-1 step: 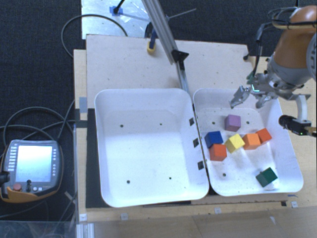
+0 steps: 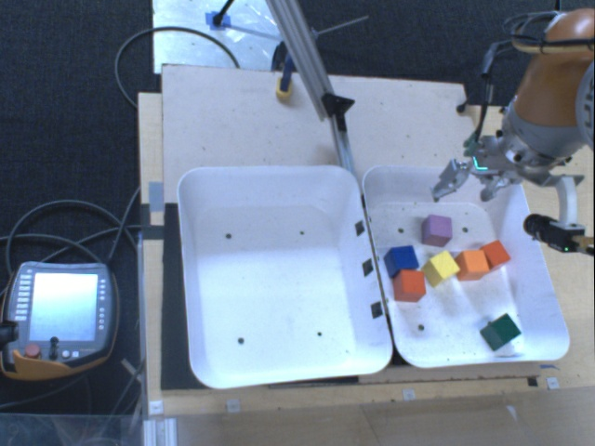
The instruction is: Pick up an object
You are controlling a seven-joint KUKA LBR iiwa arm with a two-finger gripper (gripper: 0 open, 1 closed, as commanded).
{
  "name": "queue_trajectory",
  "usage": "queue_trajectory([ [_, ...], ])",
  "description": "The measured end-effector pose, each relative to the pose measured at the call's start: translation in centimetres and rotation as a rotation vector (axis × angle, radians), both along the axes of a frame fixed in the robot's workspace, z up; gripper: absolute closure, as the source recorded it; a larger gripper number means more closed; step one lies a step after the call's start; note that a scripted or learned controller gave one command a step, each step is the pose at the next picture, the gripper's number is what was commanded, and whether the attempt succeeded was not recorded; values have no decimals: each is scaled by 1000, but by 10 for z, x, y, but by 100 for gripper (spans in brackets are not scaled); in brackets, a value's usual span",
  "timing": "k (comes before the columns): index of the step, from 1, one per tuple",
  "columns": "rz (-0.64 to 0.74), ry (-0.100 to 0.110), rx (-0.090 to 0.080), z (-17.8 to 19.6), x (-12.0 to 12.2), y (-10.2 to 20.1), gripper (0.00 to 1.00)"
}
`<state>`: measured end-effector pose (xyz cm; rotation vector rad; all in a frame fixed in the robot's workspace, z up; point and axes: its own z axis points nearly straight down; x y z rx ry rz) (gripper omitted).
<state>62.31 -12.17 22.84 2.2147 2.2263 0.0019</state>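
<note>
Dark green wooden cube (image 2: 501, 331) and the other blocks lie untouched in the right white plastic bin (image 2: 548, 314); two-finger gripper (image 2: 473, 183) hovers above, spread, grasping nothing.

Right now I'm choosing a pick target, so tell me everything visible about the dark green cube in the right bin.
The dark green cube looks like a small, matte, painted block, turned at an angle to the bin's walls. It rests flat on the floor of the right white bin, near its lower right corner, apart from the other blocks. Nothing touches it; the gripper is over the bin's far end.
</note>
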Motion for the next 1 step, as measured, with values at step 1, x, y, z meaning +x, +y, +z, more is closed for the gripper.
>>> queue_trajectory([
  [1,-2,4,0,-42,-4,3,0],
])
